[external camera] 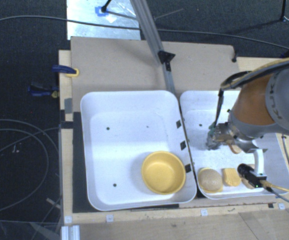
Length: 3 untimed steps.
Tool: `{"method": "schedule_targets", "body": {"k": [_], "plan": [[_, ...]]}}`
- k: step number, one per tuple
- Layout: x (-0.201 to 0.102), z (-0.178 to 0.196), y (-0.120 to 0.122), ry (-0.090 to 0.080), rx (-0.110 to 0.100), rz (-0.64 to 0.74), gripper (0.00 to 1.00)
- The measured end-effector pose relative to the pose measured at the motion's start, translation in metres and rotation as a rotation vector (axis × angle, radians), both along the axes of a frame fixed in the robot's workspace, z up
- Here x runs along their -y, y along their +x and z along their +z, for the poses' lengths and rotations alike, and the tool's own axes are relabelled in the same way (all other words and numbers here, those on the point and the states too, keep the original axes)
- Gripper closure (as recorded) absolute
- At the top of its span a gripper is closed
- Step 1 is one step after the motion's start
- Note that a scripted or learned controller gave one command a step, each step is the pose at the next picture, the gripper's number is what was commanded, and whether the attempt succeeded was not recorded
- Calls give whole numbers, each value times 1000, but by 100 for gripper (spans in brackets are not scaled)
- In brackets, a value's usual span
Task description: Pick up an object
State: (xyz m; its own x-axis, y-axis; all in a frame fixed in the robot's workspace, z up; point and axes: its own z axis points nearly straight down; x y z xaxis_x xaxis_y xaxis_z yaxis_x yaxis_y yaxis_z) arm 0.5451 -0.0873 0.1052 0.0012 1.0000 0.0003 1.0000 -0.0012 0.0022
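My gripper (214, 140) hangs low over the middle of the right bin (199, 109), under the grey arm with its orange band (252, 106). A tan round bun-like object (210, 180) lies at the bin's front left corner. Just to its right sits a small yellow block (230, 177). Both lie nearer the front than the gripper and apart from it. A yellow bowl (163, 172) rests upright in the front right part of the left bin (109, 109).
The two white bins stand side by side on a brown board (134, 64). A grey pole (149, 26) slants down from the top to the back of the bins. Cables lie on the dark floor at the left.
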Motion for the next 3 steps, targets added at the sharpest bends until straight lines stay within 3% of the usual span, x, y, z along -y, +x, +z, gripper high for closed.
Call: {"method": "schedule_targets", "body": {"k": [2,3], "plan": [[18,102,10,-2,5,5,100],[18,128,11,-1,3,6,100]]}}
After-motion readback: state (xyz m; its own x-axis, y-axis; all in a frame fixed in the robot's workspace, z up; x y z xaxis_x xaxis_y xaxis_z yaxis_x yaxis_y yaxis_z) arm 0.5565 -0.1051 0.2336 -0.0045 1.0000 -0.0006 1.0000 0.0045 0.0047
